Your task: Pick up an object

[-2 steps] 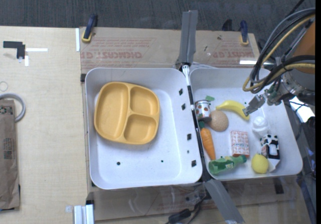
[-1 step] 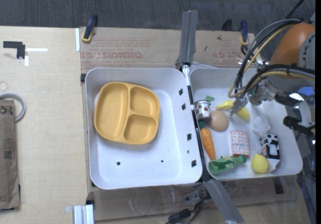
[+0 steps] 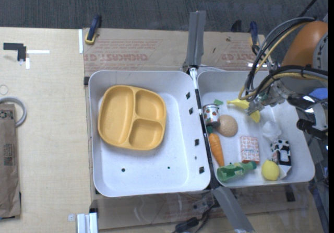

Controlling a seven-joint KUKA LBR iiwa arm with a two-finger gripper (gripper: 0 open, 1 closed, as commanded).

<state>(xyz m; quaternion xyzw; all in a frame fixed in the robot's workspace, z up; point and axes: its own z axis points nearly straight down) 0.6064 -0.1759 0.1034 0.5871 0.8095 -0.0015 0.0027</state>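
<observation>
My gripper (image 3: pixel 259 102) hangs over the upper middle of the right bin (image 3: pixel 308 172), at the end of the grey arm with its orange band (image 3: pixel 308 44). A yellow banana-like toy (image 3: pixel 239 104) lies right at the gripper's left side, and another yellow bit (image 3: pixel 254 116) shows just below it. The view does not reveal whether either is touched. Lower in the bin lie a small can (image 3: pixel 211 114), a tan egg-shaped thing (image 3: pixel 228 125), a carrot (image 3: pixel 216 148), a red-and-white packet (image 3: pixel 249 149), a green bottle (image 3: pixel 236 171), a lemon (image 3: pixel 270 170) and a black-and-white cow toy (image 3: pixel 282 152).
The left bin (image 3: pixel 151 174) holds a yellow divided plate (image 3: pixel 132 117). A white crumpled item (image 3: pixel 271 129) lies under the arm's cables. The raised rim between the bins (image 3: pixel 201 138) runs close to the can and carrot. A brown bag (image 3: pixel 9 159) sits at the bench's left.
</observation>
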